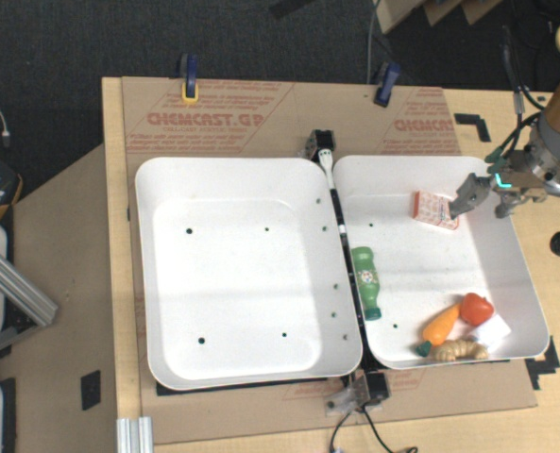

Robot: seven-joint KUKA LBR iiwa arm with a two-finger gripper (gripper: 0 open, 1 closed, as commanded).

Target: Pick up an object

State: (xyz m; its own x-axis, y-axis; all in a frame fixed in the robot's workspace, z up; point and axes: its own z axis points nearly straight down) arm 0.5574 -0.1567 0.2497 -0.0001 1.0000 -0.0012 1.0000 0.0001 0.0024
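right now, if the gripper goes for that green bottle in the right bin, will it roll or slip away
Probably yes. The green bottle lies on its side against the right bin's left wall; its rounded body looks apt to roll on the smooth white floor. It looks like glossy plastic, so the fingers may slip. The wall beside it leaves little room for a finger. The gripper is near the far right rim.
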